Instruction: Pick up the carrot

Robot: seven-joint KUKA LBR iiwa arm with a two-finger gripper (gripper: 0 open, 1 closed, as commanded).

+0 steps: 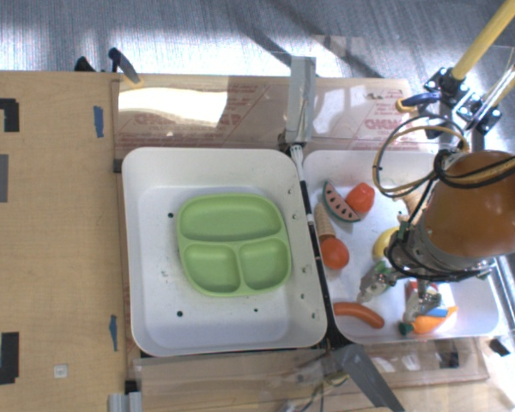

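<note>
Jaws spread wide, nothing between them; the two-finger metal gripper [401,290] hangs over the right white bin [481,316]. Small orange carrot [431,320] lies at one fingertip, front right.

Most of the right bin [489,314] was covered by the arm [476,213], and a yellow item [384,244] beside it was largely hidden. The carrot [431,320] was partly masked by the gripper [402,292], whose fingers could not be made out. An ice-cream cone [323,224] was half hidden at the bins' divider.
</note>
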